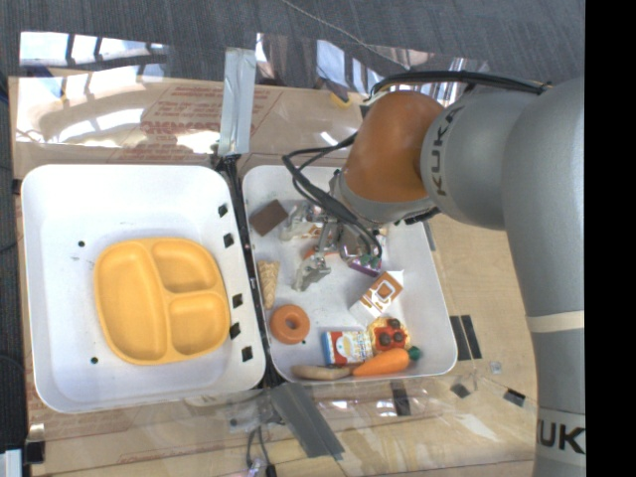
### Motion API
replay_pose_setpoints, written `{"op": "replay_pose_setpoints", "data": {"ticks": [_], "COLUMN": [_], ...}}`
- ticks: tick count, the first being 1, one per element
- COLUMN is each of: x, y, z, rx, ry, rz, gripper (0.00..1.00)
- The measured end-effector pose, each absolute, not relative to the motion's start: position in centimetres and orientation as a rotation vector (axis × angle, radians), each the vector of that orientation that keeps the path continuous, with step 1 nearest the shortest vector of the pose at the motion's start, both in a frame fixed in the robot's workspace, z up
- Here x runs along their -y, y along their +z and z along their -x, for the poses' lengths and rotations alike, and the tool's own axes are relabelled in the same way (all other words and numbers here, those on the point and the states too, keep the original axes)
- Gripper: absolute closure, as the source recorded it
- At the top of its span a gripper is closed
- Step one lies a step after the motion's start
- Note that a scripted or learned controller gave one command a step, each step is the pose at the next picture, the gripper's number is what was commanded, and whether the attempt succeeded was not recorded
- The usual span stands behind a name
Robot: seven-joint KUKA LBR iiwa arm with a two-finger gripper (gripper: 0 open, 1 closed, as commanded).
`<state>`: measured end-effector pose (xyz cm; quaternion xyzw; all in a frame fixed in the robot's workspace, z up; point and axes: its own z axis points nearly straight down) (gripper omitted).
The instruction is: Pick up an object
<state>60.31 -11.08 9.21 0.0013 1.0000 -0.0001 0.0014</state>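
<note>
Currently nothing is lifted: the pick is still pending, w/ candidate objs lying in the right bin (437, 296). The arm is reaching in from the right, wrist pointing down, gripper (320, 258) hovering low over the bin's middle; finger state can't be told. Doughnut (290, 323) is sitting just below the fingers, brown block (266, 216) up-left, carrot (381, 364) well below-right.

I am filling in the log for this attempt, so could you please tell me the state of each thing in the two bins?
Yellow divided tray: flat in left bin, upright.
Doughnut: lying flat in right bin.
Carrot: on its side by the near wall.
Small carton: lying flat.
Brown block: resting free.
Tool: low over right bin, grasp unclear.
</note>
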Motion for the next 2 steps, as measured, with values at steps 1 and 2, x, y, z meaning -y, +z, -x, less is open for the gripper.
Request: {"op": "replay_pose_setpoints", "data": {"ticks": [1,2], "x": [11.8,9.7], "y": [9.1,9.2], "z": [-57.5,-61.0], "rx": [-3.126,-3.072], "ry": [0.001,-0.005], "rz": [-0.349,-0.644], "gripper": [0.0,0.0]}}
